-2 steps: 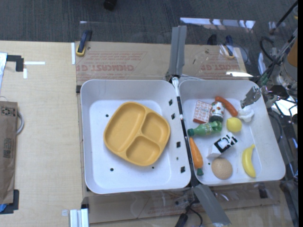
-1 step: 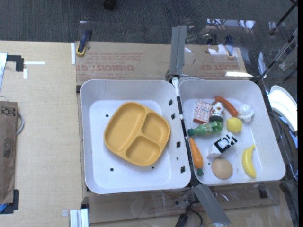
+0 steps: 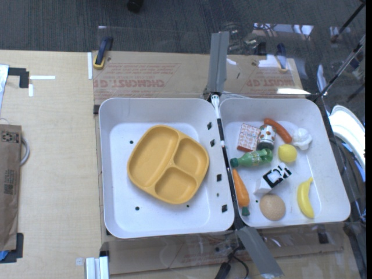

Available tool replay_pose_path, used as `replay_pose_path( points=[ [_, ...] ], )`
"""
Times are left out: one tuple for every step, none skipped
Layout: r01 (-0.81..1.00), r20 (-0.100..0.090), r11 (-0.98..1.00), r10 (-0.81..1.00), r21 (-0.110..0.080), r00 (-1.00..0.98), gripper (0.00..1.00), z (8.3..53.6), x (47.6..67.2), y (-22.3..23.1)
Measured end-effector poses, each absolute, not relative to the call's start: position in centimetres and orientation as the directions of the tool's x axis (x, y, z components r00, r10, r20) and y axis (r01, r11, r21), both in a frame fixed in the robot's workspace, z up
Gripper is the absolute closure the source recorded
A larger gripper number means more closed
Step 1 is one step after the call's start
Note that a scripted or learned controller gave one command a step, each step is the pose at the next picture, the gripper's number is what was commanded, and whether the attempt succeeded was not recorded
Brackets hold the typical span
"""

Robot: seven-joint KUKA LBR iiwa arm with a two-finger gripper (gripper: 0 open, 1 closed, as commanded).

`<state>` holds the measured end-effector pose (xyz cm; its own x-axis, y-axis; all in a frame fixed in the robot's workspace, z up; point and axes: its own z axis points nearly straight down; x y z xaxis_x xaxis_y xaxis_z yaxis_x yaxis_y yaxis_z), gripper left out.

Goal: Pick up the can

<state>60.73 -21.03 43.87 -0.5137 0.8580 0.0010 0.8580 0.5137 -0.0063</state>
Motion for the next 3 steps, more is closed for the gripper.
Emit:
replay_pose_path(
  points=[
    [0.997,-0.001,0.072,0.997,-0.006,-0.072,1.0,43.6,63.9,-22.2],
    [0.795,-0.006,-0.607,0.795,-0.006,0.607,1.0,43.7,64.9,-22.3],
    [0.659,-0.008,-0.752,0.659,-0.008,0.752,1.0,39.2,61.8,-20.3]
  ],
)
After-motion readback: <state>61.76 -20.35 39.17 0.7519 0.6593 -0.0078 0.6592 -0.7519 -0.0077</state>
